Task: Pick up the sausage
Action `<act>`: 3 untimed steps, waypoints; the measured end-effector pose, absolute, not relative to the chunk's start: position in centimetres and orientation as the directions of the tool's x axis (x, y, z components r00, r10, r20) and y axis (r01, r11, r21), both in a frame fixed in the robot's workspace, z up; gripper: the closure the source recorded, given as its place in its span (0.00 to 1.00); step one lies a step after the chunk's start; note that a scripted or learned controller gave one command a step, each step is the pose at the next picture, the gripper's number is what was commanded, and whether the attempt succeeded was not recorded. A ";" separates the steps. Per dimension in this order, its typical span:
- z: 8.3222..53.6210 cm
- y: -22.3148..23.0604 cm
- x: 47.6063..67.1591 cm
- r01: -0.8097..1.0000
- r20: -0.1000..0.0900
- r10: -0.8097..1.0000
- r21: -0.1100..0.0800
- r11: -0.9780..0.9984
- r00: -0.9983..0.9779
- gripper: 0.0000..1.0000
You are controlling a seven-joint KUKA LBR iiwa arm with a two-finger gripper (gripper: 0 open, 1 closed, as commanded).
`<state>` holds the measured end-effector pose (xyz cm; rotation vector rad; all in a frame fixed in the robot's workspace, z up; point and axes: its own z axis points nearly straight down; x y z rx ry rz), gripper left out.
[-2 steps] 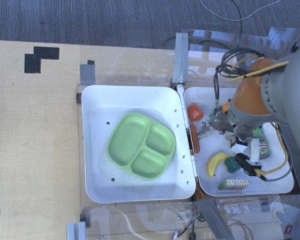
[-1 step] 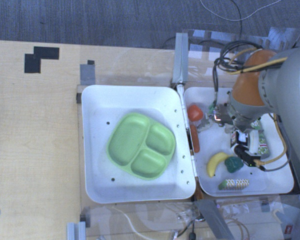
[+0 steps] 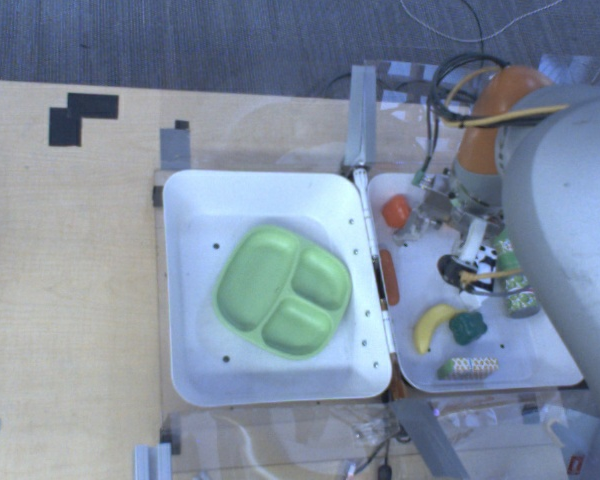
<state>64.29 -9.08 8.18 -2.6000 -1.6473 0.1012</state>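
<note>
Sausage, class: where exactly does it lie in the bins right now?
The slim reddish-brown sausage lies in the right white bin, lengthwise against its left wall beside the divider, below the red tomato-like ball and up-left of the yellow banana.

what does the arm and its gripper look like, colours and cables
The arm is a bulky, smooth grey tube with rounded joints and an orange band above the wrist. Black and yellowish cables loop around the band. The gripper is a small assembly of grey metal and dark parts, with a white piece lower down.
</note>
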 end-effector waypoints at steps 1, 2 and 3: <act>9.5 -9.2 64.8 0.904 -0.023 0.906 -0.058 -0.424 0.424 1.00; 21.2 1.0 67.0 0.705 0.003 0.705 0.003 -0.709 0.709 1.00; 18.6 1.2 65.6 0.811 0.001 0.811 0.002 -0.585 0.585 1.00</act>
